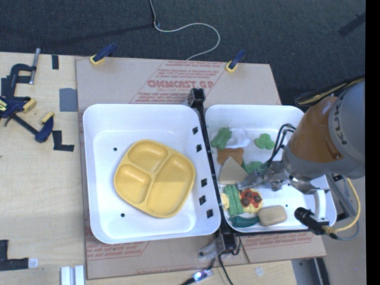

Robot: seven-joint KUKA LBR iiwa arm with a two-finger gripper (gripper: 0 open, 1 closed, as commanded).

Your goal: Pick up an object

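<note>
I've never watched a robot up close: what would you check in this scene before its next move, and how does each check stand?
1. Gripper is over the right bin: ok.
2. Objects lie under it, like the red-and-yellow toy: ok.
3. An object sits between its fingers: cannot tell.
4. Left bin holds the yellow divided plate, away from the arm: ok.
5. Right-bin objects are spaced for a clean pick: not ok, crowded.

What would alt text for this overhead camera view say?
A grey and orange robot arm reaches from the right into the right bin, which holds small toy foods. The left bin holds a yellow divided plate.
</note>
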